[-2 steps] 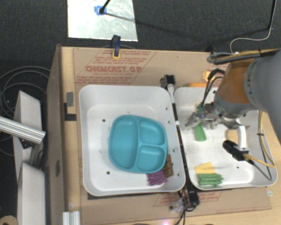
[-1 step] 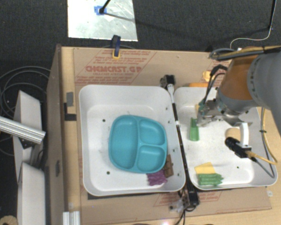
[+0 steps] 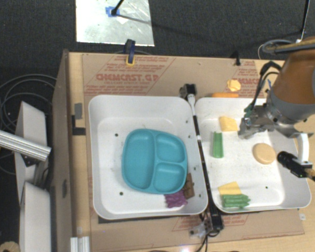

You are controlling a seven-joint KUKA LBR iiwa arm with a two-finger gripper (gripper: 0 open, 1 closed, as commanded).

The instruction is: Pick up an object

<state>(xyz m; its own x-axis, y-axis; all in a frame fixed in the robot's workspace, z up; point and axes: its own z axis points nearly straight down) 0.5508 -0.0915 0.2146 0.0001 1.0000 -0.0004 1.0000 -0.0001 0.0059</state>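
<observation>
My gripper (image 3: pixel 250 126) hangs over the upper middle of the right bin (image 3: pixel 291 199), reaching in from the right. It sits just right of a pale yellow block (image 3: pixel 228 123) and above-left of a tan round piece (image 3: pixel 264 153). A green stick (image 3: pixel 217 144) lies near the bin's left wall. At the bin's front lie a yellow wedge (image 3: pixel 230 188) and a green ridged piece (image 3: pixel 234 200). I see nothing held by the gripper.
The left bin (image 3: pixel 102 140) holds a teal divided plate (image 3: pixel 154 160), with a purple piece (image 3: pixel 174 199) and a brown piece (image 3: pixel 189 189) at its front edge. An orange piece (image 3: pixel 225 94) and a yellow round (image 3: pixel 234 85) lie behind the right bin.
</observation>
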